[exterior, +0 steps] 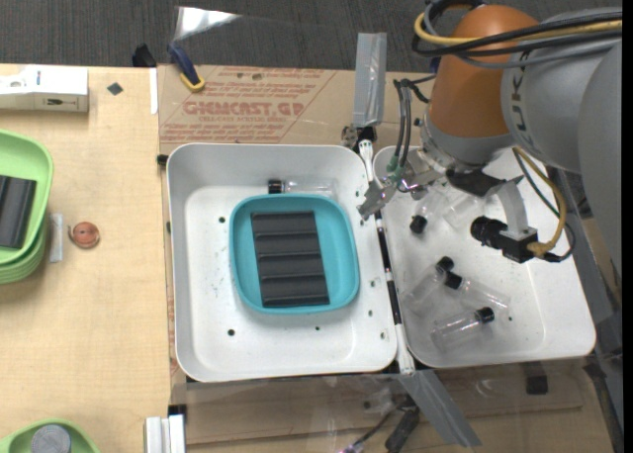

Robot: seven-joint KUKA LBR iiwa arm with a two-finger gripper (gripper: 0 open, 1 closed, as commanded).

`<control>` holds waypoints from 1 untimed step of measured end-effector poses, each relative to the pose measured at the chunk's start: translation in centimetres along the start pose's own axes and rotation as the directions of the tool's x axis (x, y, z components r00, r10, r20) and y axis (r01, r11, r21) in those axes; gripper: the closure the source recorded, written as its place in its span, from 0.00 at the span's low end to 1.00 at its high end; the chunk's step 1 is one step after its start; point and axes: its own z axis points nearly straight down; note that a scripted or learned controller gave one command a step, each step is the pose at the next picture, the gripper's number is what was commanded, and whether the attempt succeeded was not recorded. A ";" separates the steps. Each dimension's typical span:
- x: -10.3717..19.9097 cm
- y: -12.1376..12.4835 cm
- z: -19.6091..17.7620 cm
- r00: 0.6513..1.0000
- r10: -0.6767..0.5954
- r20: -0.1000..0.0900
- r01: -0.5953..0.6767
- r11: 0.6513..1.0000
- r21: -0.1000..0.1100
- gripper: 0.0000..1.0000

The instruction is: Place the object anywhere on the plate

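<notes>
A teal plate (341, 268) with a dark ridged insert lies in the left white bin (198, 342). Several small clear vials with black caps lie in the right bin (554, 332): one (417, 225) near its back left, one (450, 277) in the middle, one (482, 317) toward the front. Another black-capped vial (278, 186) lies in the left bin just behind the plate. My gripper (442, 200) reaches down into the back of the right bin, mostly hidden under the orange band and wrist, close to the back-left vial.
A cardboard sheet (247, 105) lies behind the left bin. On the wooden bench at the left are a green tray (30, 164), a white box (45, 88) and a small round brown piece (85, 234). Cables hang around the wrist.
</notes>
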 end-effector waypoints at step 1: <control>10.3 -3.4 -1.9 1.000 -0.024 0.000 0.024 1.000 0.000 0.00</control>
